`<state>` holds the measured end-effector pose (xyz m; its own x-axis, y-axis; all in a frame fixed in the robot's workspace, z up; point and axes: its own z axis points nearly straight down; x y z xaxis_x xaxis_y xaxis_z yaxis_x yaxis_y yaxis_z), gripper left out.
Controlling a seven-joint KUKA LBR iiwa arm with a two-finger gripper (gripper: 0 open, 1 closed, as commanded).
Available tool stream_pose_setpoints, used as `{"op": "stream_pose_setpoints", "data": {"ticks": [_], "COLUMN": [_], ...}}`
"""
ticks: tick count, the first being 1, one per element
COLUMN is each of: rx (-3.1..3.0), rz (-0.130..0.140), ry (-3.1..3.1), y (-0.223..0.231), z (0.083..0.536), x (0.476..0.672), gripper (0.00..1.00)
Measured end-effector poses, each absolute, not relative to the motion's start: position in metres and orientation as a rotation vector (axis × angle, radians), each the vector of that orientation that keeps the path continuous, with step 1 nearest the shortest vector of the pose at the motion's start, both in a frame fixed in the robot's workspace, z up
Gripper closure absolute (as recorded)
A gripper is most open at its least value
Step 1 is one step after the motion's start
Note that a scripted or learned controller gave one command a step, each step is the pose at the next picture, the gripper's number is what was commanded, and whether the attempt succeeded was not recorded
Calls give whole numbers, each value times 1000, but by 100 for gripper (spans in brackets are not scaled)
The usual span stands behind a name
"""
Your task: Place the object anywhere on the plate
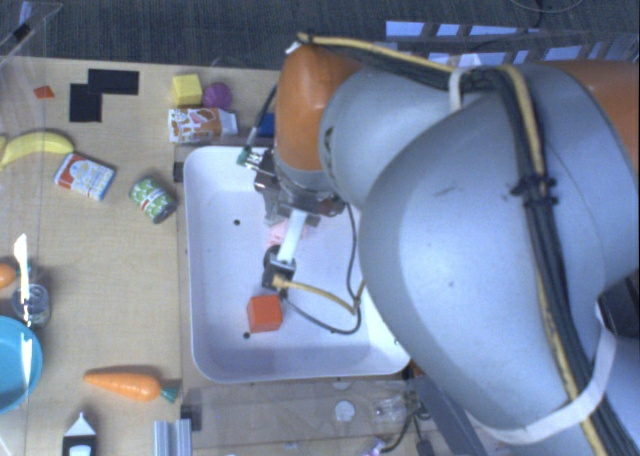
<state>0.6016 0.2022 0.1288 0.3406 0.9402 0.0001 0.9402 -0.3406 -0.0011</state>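
No words or numbers legible anywhere, red-and-white carton (pixel 85 176) with a printed front, lettering blurred; small box (pixel 198 124) with a colourful printed face, print too small to read; green-and-white can (pixel 153 198) with a wrap label, text not decipherable

Blue plate (pixel 18 369) partly beyond left edge

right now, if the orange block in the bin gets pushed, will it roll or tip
The block looks cube-shaped with flat faces, so it would probably slide, not roll. It sits low and squat, so tipping seems unlikely. The bin floor looks smooth, so a glancing push may skid it.
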Motion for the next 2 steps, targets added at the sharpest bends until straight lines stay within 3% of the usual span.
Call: {"op": "stream_pose_setpoints", "data": {"ticks": [1, 2], "rx": [-2785, -2491], "rz": [4, 0], "ry": [-1452, -1912], "y": [235, 167], "z": [145, 153], "x": [574, 542], "gripper": [100, 100]}}
